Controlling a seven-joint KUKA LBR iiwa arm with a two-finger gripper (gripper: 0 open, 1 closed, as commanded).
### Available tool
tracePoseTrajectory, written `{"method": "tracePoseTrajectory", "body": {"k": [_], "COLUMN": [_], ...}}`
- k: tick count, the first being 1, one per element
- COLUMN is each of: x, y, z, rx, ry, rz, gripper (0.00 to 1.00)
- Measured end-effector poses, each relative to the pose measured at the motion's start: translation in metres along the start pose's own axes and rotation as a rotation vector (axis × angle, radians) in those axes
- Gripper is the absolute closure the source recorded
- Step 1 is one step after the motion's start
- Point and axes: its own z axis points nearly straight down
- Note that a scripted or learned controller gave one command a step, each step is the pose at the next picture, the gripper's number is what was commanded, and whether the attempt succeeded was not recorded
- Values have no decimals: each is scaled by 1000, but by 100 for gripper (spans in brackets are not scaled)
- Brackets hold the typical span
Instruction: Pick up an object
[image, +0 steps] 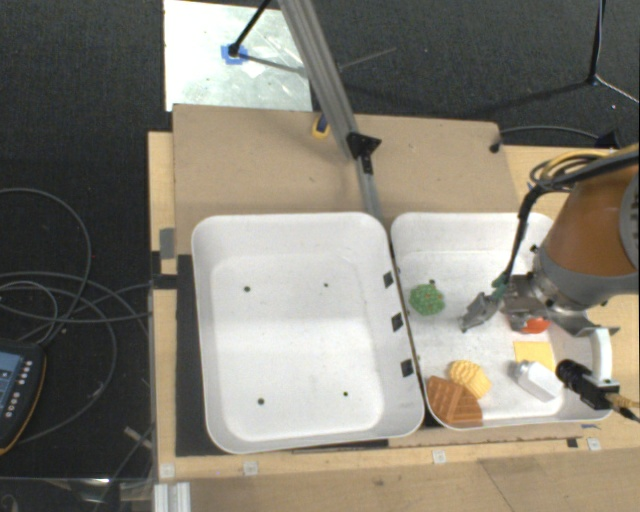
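Observation:
In the right bin (455, 235) lie a green round bumpy object (427, 299), a yellow ridged piece (469, 376), an orange-brown waffle-like wedge (455, 402), a yellow flat block (534, 353), a small white-grey item (534, 380) and a red-orange object (536, 324) partly hidden under the arm. My gripper (480, 311) hangs over the middle of the right bin, to the right of the green object and apart from it. Nothing shows between its fingers.
The left bin (290, 330) sits beside the right one, with black clips along their shared edge. A grey pole (330, 80) slants down from the top to the bins' back edge. Cables lie on the floor at left.

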Motion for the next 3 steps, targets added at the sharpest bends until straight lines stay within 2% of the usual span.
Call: {"method": "tracePoseTrajectory", "body": {"k": [2,3], "x": [-1,-1], "y": [2,3], "z": [71,59], "rx": [-1,-6], "ry": [0,-1], "rz": [-1,0], "gripper": [0,100]}}
